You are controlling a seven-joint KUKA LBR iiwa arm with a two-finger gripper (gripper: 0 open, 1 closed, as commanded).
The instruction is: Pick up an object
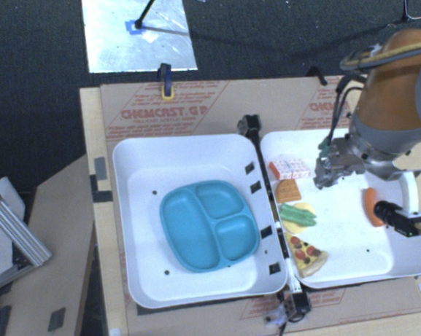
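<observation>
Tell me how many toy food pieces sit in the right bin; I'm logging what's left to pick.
5: a pink-white box, a cracker, green pea pods, a pizza slice down the right bin's left side, an orange piece at right. The arm may hide more.

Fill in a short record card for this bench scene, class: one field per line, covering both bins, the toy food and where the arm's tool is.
left bin: holds a blue divided plate
right bin: holds toy food
near divider, top to bottom: pink-and-white box, orange waffle-like piece, green pea pod, pizza slice
right side of the right bin: orange carrot-like piece, partly behind a black part of the arm
tool: above the right bin's upper middle, right of the box; nothing visibly held
under bins: cardboard sheet
</observation>
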